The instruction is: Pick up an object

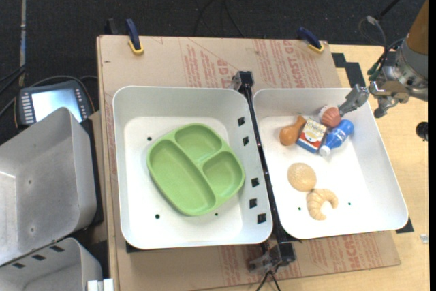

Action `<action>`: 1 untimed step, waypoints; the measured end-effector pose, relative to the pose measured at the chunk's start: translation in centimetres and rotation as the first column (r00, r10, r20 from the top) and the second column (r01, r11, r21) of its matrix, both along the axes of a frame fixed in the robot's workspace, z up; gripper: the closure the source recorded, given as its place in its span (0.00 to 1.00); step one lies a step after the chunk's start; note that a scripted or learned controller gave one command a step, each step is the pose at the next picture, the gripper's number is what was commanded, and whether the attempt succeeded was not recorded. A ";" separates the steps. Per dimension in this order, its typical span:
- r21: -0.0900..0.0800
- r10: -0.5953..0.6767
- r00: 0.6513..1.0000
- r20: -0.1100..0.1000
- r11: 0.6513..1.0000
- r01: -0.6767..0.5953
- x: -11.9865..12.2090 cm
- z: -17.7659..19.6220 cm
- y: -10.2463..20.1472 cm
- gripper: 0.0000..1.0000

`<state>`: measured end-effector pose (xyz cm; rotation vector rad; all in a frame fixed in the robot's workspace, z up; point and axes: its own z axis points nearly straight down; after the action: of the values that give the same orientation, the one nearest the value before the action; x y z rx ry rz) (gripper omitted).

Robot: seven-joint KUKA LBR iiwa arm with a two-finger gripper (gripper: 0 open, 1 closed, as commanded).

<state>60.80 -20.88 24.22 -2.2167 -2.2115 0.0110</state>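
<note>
While the arm (417, 44) hangs over the far right corner of the bench, the task sits at the approach step: nothing is lifted yet. The gripper (371, 97) is poised at the upper right edge of the right bin (381, 167), fingers spread apart with nothing between them.

Largest first. The left bin (136, 146), well to the gripper's left, holds a green divided tray (196, 168) with three compartments; too broad and flat for a two-finger pinch, in my judgement. The right bin lies directly beneath and to the left of the gripper and carries the small items.

Nearest candidates form a cluster just left of and below the fingertips: a blue bottle (338, 135) lying on its side, a red-and-white carton (313, 135) touching it, a small reddish ball-like piece (330, 116) closest to the gripper, and an orange drumstick shape (293, 131) at the cluster's far end. Farther down the bin, well apart from the gripper, lie a pale round cookie shape (301, 176) and a tan croissant (321, 203), just beside each other.

Likely target: the reddish piece or the blue bottle. Both look like smooth toy plastic, rounded, prone to slip. Next move calls for a short shift left, a descent straddling one item, and closing without snagging the touching neighbours.
</note>
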 end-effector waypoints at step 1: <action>-0.003 0.004 1.000 0.013 1.000 -0.004 0.3 0.8 0.1 0.00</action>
<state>61.07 -20.79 25.04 -2.2207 -2.2234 0.0000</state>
